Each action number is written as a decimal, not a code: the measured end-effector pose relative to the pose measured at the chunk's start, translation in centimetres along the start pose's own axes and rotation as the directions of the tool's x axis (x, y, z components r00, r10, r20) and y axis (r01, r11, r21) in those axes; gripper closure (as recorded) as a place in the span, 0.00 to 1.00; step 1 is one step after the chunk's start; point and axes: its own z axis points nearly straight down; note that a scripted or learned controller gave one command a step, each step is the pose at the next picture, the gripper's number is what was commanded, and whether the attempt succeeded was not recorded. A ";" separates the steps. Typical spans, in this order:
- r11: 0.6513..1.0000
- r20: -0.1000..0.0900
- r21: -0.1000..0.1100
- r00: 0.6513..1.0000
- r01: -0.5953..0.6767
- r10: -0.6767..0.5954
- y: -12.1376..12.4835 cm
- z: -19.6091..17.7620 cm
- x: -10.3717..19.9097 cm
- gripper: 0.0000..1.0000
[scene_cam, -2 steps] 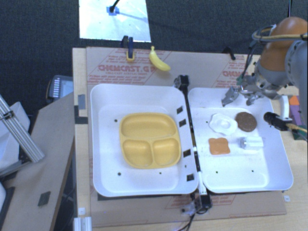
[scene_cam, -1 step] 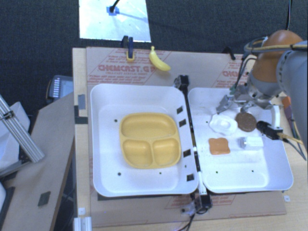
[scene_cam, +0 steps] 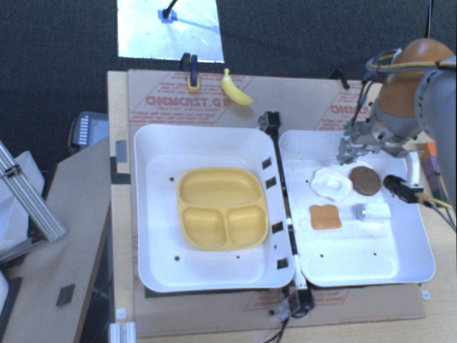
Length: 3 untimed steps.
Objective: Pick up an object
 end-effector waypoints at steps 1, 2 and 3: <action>1.000 0.000 -0.002 1.000 0.000 0.000 0.7 -6.4 0.3 1.00; 1.000 0.000 -0.002 1.000 0.002 -0.002 0.4 -11.5 1.1 1.00; 1.000 0.000 0.000 1.000 0.001 -0.001 0.6 -16.7 1.1 1.00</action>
